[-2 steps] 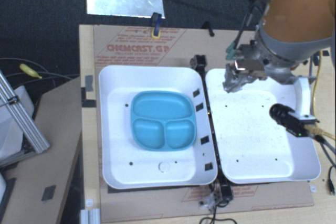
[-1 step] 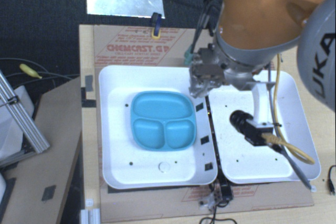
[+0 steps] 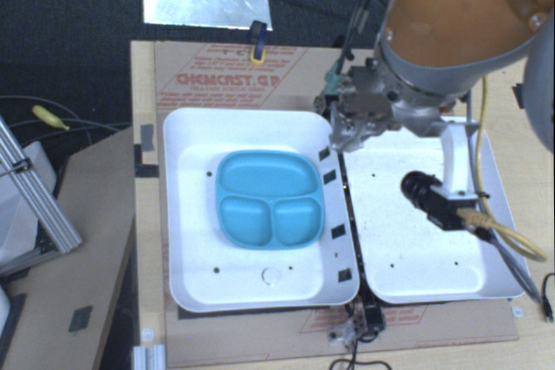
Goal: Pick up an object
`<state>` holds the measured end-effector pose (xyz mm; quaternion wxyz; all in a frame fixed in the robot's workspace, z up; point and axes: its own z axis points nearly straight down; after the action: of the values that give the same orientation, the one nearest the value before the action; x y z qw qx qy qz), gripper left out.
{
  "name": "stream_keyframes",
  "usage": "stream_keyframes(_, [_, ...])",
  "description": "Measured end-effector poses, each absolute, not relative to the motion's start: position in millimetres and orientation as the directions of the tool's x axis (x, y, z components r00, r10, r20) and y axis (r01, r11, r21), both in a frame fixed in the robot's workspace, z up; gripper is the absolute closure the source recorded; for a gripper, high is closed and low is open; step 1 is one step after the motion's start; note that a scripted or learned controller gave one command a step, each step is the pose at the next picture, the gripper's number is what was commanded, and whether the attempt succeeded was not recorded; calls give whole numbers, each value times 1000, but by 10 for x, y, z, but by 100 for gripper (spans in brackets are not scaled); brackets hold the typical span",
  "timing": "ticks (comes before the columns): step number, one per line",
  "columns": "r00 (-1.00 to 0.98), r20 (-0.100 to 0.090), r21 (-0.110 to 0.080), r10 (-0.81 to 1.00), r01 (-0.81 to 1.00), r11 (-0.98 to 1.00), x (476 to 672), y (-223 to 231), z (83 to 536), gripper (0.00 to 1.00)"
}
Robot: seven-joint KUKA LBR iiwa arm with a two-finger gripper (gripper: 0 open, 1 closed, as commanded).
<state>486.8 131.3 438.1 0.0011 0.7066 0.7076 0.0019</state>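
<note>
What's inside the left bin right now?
A blue divided tray lies flat in the left bin, near its middle. The bin floor under the tray is covered, so anything beneath it cannot be seen.

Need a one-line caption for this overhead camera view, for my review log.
KUKA arm's gripper above the divide between two white bins; a blue divided tray lies in the left bin.

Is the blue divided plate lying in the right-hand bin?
No, the blue divided plate lies flat in the left bin, beside the divider between the two bins.
</note>
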Motion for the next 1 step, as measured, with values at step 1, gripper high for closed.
stream_keyframes(1, [-11,2,6,1000,1000,11,4873,1320,4484,100])
